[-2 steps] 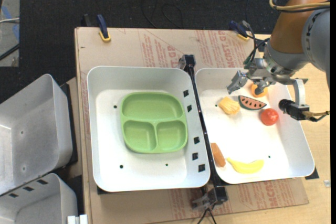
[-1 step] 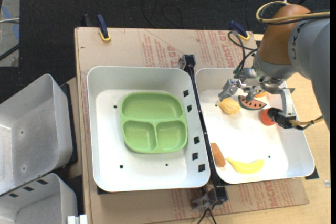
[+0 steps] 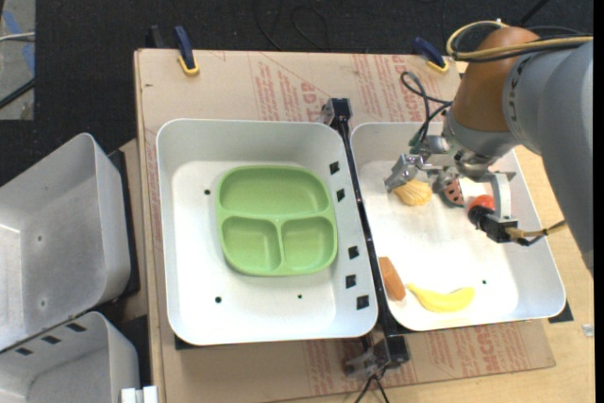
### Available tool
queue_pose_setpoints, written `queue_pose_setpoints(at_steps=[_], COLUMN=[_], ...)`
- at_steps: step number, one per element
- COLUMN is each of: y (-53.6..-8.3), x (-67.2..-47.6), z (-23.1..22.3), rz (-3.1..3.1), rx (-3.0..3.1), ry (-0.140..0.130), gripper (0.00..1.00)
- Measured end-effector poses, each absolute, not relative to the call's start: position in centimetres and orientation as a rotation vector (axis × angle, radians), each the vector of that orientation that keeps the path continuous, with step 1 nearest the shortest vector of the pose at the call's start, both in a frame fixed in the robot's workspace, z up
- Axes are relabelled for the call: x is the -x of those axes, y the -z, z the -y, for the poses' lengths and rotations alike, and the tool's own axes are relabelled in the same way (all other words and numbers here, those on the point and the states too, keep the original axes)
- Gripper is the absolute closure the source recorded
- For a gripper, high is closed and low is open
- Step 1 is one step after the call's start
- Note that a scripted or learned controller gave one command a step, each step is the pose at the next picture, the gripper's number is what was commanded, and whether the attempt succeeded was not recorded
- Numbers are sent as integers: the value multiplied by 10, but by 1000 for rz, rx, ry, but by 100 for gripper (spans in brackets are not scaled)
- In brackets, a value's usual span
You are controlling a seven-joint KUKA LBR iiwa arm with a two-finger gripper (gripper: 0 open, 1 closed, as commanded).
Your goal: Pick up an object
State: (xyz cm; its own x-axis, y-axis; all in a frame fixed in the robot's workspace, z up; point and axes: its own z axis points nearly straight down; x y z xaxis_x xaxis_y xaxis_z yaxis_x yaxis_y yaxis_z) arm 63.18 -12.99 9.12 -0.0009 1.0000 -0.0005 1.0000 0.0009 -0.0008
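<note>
Gripper [image 3: 408, 176] and wrist were seen low over the upper part of the right bin [image 3: 538, 297], with the grey arm [image 3: 557, 99] reaching in from the right and its orange band [image 3: 486, 80] just above the wrist. Whether anything was gripped could not be told, as the tips were too small and cluttered to be read. A pale tan, bun-like object [image 3: 413, 193] was seen right at the gripper's tip, touching or nearly touching it. A small red object [image 3: 481, 202] was seen just to the right, beside the wrist hardware. Near the bin's front edge a yellow banana [image 3: 441, 298] was lying flat, with an orange carrot-like piece [image 3: 391, 278] just beside its left end. A green divided plate [image 3: 277, 220] was resting in the middle of the left bin [image 3: 179, 297].
</note>
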Motion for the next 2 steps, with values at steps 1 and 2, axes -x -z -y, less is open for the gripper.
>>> queue_pose_setpoints(at_steps=[1, 2], y=[-103, -149], x=[-632, -637], z=[130, 122], rz=[2223, 2229], rx=[2223, 2219], ry=[2, 5], gripper=[100, 100])
